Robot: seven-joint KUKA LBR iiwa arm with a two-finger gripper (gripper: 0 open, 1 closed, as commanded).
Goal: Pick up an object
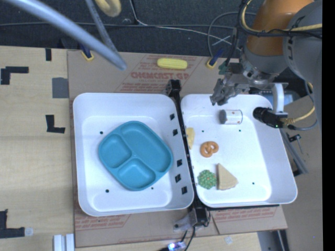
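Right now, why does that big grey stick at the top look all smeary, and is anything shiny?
In the camera view, the long grey tube crossing the top left looks soft and smeared, likely because it sits close to the lens and out of focus; the blue divided plastic tray and the small pretzel are sharp; the white bins look bright and slightly washed out; the orange arm band carries a soft sheen.

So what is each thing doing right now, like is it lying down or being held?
gripper: over the right bin's far edge, holding nothing I can see
small cylinder: lying on its side, right bin
pretzel: flat, right bin
sandwich wedge: flat, touching the green ball
green ball: resting, right bin
blue tray: right side up, left bin
yellow piece: lying outside the bins
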